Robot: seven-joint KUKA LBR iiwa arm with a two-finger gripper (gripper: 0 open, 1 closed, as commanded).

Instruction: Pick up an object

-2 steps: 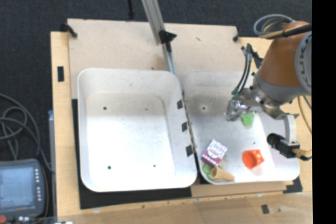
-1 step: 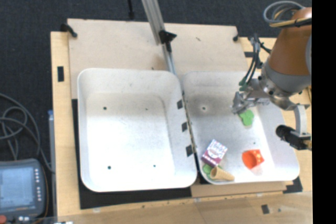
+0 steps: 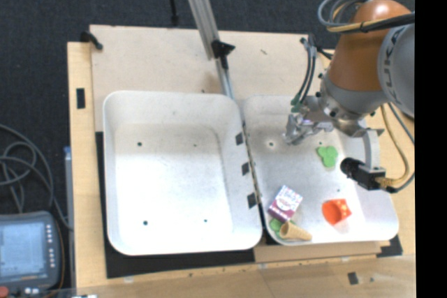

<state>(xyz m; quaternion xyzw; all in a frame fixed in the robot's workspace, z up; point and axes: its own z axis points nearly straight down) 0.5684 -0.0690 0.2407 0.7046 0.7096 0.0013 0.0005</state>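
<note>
Nearest the camera lay a tan cone (image 3: 296, 232) and a purple carton (image 3: 286, 201), well below the gripper (image 3: 299, 129). Just right of it lay a green piece (image 3: 327, 155), the easiest target; its grip state was unclear, so approach vertically.

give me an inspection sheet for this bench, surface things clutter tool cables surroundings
surface: wooden bench bearing a left bin and a right bin, side by side
job's things: in the right bin, a green piece, an orange piece, a purple-and-white carton and a tan cone
clutter: nothing seen
tool: tool over the right bin's far end, nothing visibly held
cables: grey loop on the arm; cords on the floor
surroundings: dark carpet, metal pole, handheld screen
</note>
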